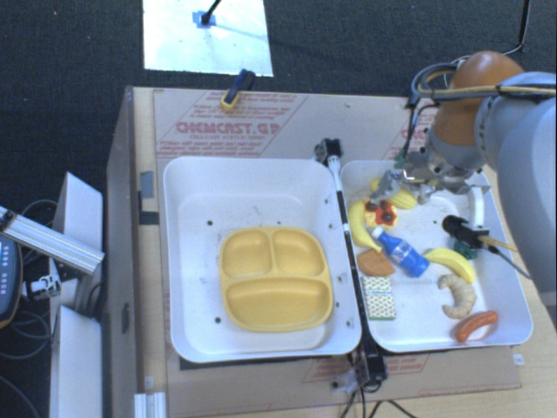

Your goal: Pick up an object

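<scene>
The gripper [402,181] hangs low over the far left corner of the right bin [513,307], seemingly to reach the toys piled there beside a blue bottle [400,252], while whether it is clenched or released I cannot tell.

**Bright, soft, slightly washed-out**

Even overhead light fills both bins [261,168] with faint shadows. A white floor panel [207,24] glares, blown out. Focus is soft throughout; the arm [513,120] just behind the pincer looks hazy. The dark floor stays dim.
</scene>
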`<state>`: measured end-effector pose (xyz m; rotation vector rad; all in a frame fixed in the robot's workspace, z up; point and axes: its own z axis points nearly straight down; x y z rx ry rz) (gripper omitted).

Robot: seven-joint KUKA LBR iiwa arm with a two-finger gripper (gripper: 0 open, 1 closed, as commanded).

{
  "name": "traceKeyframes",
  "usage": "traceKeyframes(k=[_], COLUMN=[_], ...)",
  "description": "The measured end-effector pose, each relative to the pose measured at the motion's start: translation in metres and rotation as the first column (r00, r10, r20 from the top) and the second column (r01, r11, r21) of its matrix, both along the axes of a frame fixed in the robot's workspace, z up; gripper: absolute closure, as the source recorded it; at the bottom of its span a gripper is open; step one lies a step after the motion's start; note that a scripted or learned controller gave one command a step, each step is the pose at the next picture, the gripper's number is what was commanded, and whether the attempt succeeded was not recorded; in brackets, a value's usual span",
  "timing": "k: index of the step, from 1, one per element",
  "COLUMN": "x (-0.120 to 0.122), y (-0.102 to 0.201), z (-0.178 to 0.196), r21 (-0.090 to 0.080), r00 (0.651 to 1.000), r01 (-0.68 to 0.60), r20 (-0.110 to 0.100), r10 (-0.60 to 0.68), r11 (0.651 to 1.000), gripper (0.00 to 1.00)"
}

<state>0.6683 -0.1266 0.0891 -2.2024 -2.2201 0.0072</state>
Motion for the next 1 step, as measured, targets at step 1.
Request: traceKeyframes(k=[1], x=[0.0009], y=[0.0002], z=[0.0116], r21=[-0.001], r00=[1.000], r01=[-0.004], r20=[0.002], r10=[0.004], r11=[1.000], gripper=[1.00])
